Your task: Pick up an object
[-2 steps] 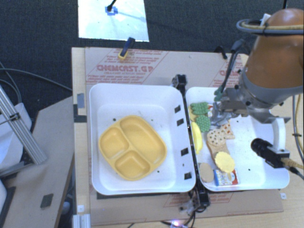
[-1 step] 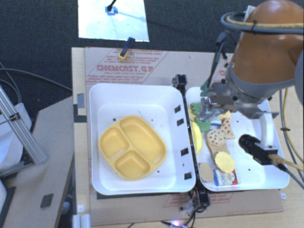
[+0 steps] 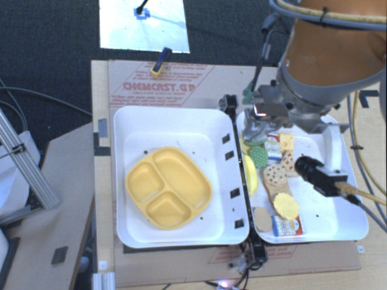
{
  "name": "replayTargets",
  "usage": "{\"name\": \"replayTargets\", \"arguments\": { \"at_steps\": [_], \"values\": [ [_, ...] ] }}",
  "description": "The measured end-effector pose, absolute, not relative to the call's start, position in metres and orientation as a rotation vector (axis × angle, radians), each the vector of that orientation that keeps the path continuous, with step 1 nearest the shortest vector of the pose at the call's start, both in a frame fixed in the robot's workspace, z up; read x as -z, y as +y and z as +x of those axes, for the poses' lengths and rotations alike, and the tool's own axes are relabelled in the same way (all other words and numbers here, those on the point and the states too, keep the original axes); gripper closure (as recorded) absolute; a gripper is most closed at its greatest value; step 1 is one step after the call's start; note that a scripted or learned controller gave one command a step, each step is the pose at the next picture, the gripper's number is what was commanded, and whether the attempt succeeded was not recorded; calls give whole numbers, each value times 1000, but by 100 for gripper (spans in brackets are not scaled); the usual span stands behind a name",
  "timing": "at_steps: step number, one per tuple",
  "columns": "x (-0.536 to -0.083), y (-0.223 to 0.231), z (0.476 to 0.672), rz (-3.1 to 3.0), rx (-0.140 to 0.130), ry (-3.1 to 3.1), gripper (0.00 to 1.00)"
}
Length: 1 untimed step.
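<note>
Over the right bin (image 3: pixel 357 222), far-left corner: pincer (image 3: pixel 261 127) lowered among toy food, state impossible to tell, nothing visibly gripped. Approach step. Nearest candidates: green piece (image 3: pixel 259 156), round cracker (image 3: pixel 276 175). Next: settle on one item, close, lift straight. Left bin (image 3: pixel 130 125) holding yellow divided tray (image 3: pixel 168 187).

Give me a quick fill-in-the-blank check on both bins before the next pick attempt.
1. The yellow tray lies in the ____ bin as the camera sees it.
2. That tray is divided into ____ compartments.
3. The gripper hangs over the ____ bin, above the far end of the small food items.
4. The cardboard sheet under the bins carries ____ lettering.

Missing words: left; three; right; red
</note>
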<state>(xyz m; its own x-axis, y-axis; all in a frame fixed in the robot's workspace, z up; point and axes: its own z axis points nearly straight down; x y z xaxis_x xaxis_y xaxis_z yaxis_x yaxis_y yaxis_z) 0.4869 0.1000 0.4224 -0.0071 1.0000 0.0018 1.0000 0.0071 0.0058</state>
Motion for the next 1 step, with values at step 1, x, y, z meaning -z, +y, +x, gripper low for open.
{"name": "replayTargets", "arguments": {
  "at_steps": [1],
  "values": [
    [-432,98,488,2207,-7,2231,100]
  ]
}}
